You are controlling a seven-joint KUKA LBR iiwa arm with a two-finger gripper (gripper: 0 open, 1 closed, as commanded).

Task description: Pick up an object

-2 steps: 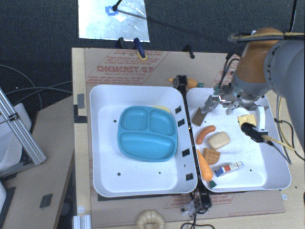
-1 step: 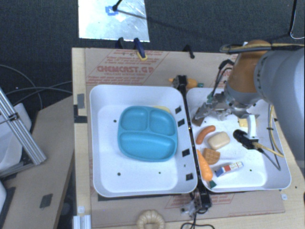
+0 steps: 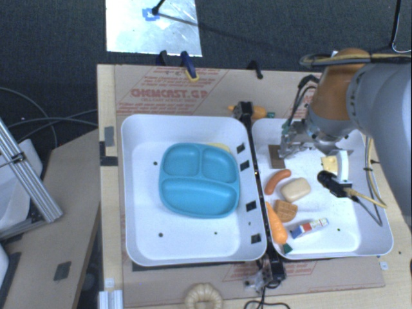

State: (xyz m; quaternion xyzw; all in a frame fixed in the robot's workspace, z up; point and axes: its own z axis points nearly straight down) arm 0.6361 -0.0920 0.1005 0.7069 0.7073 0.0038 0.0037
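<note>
The right bin (image 3: 370,237) holds several small things. An orange-red sausage (image 3: 277,181) lies beside a beige bread roll (image 3: 295,189). Below them are a brown waffle piece (image 3: 286,209), an orange carrot (image 3: 277,224) along the left wall, and a white tube with red and blue ends (image 3: 308,227). A yellow wedge (image 3: 329,163) lies further right. My gripper (image 3: 291,144) hangs low over the bin's back left part, just above a brown square (image 3: 277,152) on the floor and behind the sausage. Nothing is visibly held in it.
The left bin (image 3: 138,172) carries a blue divided plate (image 3: 198,179) with a yellow thing (image 3: 221,147) peeking out behind it. A small yellow object (image 3: 259,112) sits at the back between the bins. The grey arm (image 3: 380,102) covers the right bin's back right corner.
</note>
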